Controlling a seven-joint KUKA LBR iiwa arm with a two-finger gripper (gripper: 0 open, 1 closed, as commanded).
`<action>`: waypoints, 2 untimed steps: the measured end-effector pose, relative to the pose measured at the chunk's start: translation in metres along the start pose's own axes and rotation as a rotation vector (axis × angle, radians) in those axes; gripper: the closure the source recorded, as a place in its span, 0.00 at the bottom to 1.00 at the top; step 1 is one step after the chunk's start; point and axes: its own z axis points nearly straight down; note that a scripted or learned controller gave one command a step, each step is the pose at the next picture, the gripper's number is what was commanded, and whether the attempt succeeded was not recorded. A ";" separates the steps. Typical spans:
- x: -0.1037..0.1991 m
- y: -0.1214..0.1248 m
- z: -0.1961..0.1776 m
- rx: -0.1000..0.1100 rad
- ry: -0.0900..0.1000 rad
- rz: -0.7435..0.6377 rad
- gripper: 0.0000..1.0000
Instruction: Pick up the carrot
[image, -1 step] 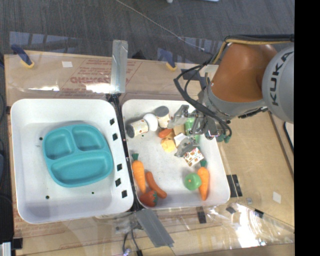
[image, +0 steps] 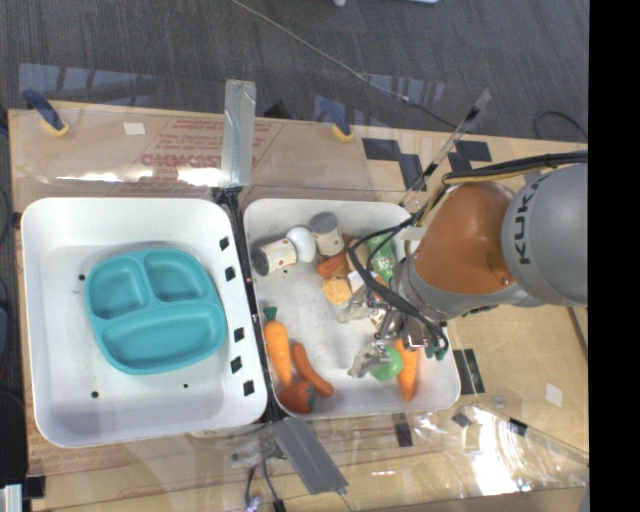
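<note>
- Dark carpet lies beyond a bench (image: 120, 150) covered in brown cardboard and clear plastic.
- Two white bins sit side by side: the left bin (image: 50, 300) holds a teal divided plate (image: 155, 308); the right bin (image: 300, 215) holds scattered toy foods.
- The grey arm (image: 545, 240) with its orange band reaches in from the right.
- The gripper (image: 385, 345) hangs low over the right bin's near right part, just beside a green item (image: 384, 368); whether it is spread or pinched cannot be told.
- One carrot (image: 278, 350) lies by the right bin's left wall.
- A second carrot (image: 408, 370) lies beside the gripper.
</note>
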 end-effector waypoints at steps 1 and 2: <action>0.027 -0.028 0.011 0.003 -0.014 -0.103 0.00; 0.024 -0.025 0.001 0.004 -0.017 -0.114 1.00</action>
